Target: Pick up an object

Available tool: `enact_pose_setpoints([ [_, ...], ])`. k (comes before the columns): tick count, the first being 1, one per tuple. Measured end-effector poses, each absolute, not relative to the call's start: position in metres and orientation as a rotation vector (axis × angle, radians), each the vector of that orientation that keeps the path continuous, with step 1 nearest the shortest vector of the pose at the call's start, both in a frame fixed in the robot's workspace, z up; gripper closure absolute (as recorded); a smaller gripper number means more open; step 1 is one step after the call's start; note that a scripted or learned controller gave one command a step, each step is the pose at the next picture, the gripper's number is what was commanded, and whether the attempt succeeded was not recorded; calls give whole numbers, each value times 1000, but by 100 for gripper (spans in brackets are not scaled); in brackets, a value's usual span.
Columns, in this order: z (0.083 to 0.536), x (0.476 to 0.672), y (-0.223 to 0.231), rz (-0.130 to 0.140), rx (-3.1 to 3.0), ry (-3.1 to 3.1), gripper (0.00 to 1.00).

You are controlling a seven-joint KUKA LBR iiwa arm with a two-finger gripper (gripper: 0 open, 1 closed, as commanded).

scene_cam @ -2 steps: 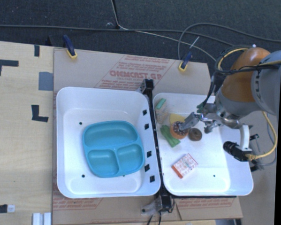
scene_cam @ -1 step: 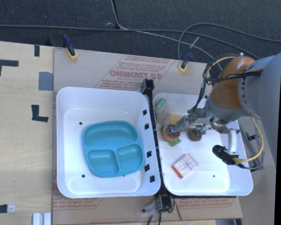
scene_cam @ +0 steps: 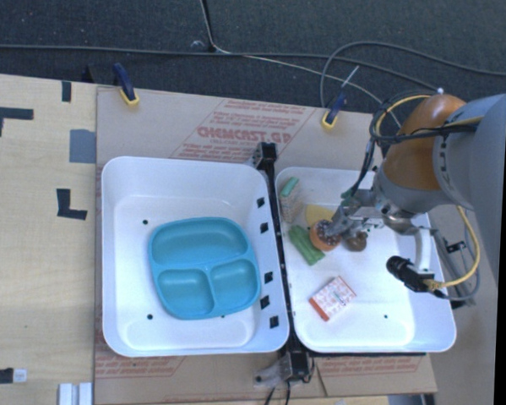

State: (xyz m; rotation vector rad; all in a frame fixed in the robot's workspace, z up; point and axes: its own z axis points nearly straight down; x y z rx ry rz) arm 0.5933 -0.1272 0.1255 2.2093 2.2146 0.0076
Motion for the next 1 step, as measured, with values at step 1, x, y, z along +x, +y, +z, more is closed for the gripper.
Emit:
enact_pose_setpoints([
  [1,168,596,-126,2,2219,2222,100],
])
